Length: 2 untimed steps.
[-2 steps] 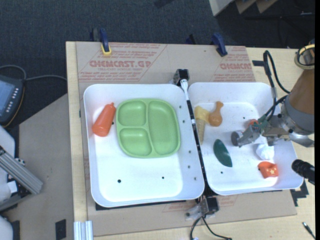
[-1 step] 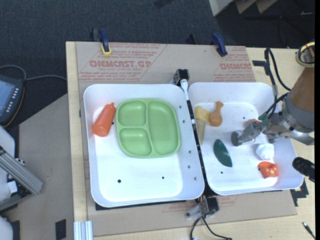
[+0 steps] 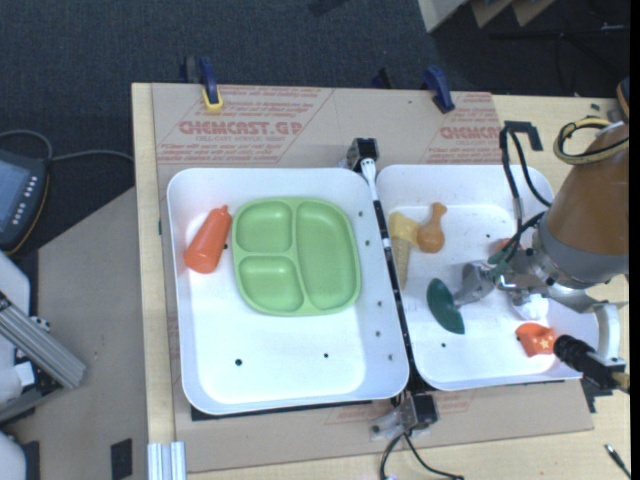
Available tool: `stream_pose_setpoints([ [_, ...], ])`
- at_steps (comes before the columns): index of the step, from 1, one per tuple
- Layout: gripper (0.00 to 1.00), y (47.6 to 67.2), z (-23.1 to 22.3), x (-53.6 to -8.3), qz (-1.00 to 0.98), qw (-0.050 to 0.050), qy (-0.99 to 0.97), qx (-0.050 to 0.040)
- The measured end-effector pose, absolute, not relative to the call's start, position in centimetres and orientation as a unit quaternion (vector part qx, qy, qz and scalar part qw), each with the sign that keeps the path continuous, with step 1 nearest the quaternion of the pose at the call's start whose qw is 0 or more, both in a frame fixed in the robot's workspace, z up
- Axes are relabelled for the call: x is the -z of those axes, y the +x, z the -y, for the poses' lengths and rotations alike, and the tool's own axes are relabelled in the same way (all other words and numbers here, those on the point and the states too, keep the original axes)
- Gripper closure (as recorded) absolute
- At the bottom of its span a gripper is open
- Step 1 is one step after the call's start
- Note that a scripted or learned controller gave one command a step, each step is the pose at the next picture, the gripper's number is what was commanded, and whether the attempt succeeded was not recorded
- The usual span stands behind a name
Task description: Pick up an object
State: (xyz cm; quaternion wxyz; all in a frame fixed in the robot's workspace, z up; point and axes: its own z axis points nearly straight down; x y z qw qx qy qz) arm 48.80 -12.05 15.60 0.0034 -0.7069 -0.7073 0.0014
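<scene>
The camera view shows the left bin [image 3: 200, 368] holding an orange bottle [image 3: 207, 240] and a green plate [image 3: 297, 255], well apart from the arm. In the right bin [image 3: 450, 368] lie a yellow toy [image 3: 418, 231], a dark green leaf [image 3: 445, 306] and an orange toy [image 3: 535, 339]. The gripper [image 3: 478, 283] hangs low just beside the leaf. I cannot tell how wide it is, and nothing shows in it. It could nudge the flat leaf away and grab only air.
</scene>
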Motion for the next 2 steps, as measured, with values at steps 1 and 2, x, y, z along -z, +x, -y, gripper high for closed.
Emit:
stream_pose_setpoints([
  [1,0.00,49.2,12.2,-11.1,0.707,0.003,-0.707,-0.0014],
  [2,0.00,49.1,12.1,-8.3,0.707,0.002,-0.707,-0.0009],
])
